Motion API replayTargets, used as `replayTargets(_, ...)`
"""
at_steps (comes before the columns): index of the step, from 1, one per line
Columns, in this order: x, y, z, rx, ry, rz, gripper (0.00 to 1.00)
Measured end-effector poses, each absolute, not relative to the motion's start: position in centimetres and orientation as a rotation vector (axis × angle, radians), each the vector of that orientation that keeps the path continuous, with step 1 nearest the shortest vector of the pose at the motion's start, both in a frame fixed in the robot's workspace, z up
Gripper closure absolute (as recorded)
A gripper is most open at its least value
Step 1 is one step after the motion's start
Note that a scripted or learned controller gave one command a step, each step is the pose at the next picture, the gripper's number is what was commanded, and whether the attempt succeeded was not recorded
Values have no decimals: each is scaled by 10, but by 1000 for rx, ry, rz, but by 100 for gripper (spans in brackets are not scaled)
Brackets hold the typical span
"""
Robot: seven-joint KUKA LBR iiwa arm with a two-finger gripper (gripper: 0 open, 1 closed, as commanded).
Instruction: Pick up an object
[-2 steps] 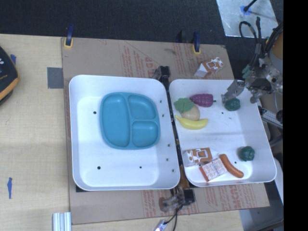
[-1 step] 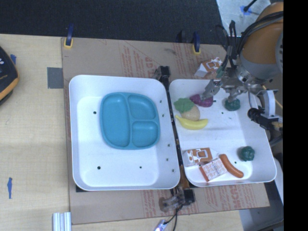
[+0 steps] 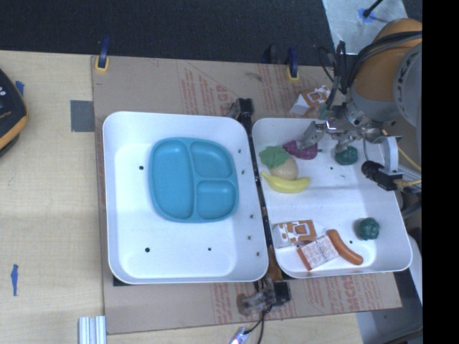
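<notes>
The metal two-finger gripper (image 3: 313, 136) hangs at the upper right bin's (image 3: 387, 213) far edge, touching a purple toy vegetable (image 3: 300, 150); I cannot tell its grip. A yellow plastic banana (image 3: 287, 184) lies nearby.

The pale wooden worktop (image 3: 50, 192) carries a brown cardboard sheet (image 3: 179, 88) printed with faint red marks, held at its far edge by two clamps (image 3: 103, 56). Two shallow white bins lie side by side on the sheet: the left bin (image 3: 125, 192) and the right bin (image 3: 387, 213), their inner rims nearly touching. A grey tape patch (image 3: 82, 115) sits just left of the cardboard.
</notes>
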State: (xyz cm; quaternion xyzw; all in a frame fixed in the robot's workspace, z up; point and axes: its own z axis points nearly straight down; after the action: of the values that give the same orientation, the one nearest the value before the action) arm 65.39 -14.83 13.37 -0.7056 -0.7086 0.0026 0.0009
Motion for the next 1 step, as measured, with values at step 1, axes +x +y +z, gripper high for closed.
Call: replayTargets(1, 659, -177, 112, -2211, -2231, -10, 0)
